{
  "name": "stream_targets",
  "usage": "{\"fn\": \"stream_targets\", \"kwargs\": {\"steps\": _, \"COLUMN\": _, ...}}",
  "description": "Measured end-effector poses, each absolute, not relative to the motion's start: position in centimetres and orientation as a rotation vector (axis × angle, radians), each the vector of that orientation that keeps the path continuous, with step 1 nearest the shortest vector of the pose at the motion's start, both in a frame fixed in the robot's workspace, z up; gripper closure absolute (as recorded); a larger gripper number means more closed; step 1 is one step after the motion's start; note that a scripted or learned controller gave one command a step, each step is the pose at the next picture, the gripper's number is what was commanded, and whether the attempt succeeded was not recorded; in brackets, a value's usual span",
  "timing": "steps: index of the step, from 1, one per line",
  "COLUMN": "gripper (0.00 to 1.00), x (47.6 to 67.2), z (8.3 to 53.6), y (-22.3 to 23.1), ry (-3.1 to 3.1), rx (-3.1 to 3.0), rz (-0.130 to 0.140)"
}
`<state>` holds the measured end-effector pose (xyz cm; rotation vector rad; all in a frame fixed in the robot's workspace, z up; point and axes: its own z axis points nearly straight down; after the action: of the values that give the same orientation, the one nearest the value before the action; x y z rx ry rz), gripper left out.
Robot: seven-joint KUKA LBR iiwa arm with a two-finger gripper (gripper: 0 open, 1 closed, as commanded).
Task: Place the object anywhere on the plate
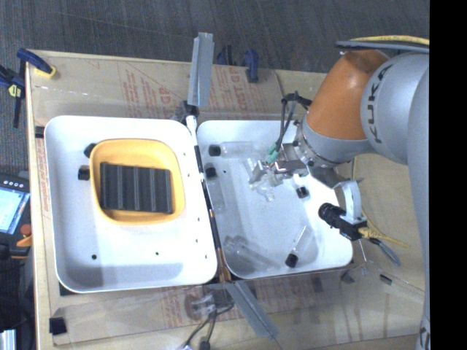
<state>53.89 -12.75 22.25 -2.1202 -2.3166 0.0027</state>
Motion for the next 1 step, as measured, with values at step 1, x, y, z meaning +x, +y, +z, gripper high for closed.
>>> {"fn": "stream_targets", "kwargs": {"steps": 1, "gripper": 1.00, "x": 57.12, "z": 22.63, "y": -6.39, "ry": -2.388, "rx": -2.039, "rz": 0.001}}
